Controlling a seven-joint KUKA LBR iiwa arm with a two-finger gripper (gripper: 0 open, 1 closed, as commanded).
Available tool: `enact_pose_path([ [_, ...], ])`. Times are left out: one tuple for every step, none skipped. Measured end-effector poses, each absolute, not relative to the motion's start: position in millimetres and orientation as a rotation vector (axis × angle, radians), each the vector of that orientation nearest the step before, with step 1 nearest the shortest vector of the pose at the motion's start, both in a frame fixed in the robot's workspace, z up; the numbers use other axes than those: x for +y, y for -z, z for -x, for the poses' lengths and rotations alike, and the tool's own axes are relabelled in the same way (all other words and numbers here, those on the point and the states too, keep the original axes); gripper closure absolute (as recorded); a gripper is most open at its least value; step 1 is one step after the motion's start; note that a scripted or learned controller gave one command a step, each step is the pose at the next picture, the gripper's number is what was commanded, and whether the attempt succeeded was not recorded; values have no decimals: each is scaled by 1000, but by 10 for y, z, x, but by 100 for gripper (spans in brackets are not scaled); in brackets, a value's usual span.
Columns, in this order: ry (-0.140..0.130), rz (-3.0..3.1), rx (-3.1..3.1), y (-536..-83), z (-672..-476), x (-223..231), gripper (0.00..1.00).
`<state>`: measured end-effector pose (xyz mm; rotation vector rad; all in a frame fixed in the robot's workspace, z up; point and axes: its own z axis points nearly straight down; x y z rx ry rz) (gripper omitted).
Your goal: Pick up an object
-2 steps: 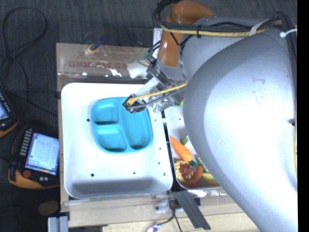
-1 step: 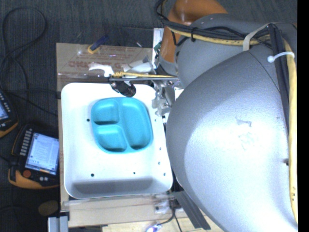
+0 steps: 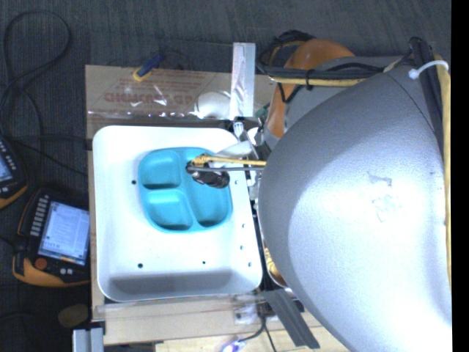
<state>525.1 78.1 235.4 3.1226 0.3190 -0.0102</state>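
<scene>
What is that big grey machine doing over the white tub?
A grey robot arm reaches in from the right over a shallow white bin. In the bin lies a blue tray with compartments. A thin brass-coloured rod stretches out over the tray, with a dark part at its end above the tray's upper right compartment. The arm hides most of its own working end, so whether anything is gripped cannot be told.

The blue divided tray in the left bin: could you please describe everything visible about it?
The blue divided tray is bright turquoise and looks like smooth plastic, with rounded corners and raised ridges splitting it into compartments. It lies flat, slightly rotated, in the upper middle of the left white bin. A thin brass-coloured rod reaches over its upper right corner, ending in a dark tip over the tray; contact cannot be confirmed.
</scene>
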Motion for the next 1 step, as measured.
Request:
enact_pose_path([
  [11, -3123, 314, -2018, -4991, 298, 100],
])
